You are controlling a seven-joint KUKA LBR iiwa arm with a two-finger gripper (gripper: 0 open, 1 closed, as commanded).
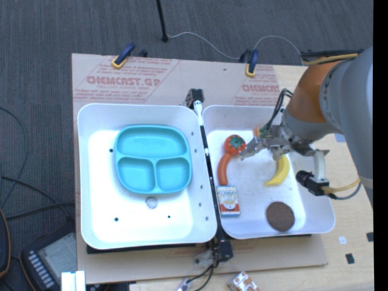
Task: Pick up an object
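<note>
A: In the camera view, what lies in the right bin [315,223]?
B: A red tomato toy [234,143] at 10 o'clock, touching an orange curved piece [222,167]. A yellow banana [279,171] lies near the centre, a brown disc [280,216] at 5 o'clock, a small carton [228,200] at 7.
A: And the gripper [253,147]?
B: Just beside the tomato, fingers apart, holding nothing. Free floor stays between banana and carton.

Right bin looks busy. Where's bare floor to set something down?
Right bin: a bare patch mid-floor, bordered by carrot, banana, small carton and brown disc. Its far end is crowded with tomato and gripper. Left bin: bare floor around the blue tray, widest along the near side.
</note>
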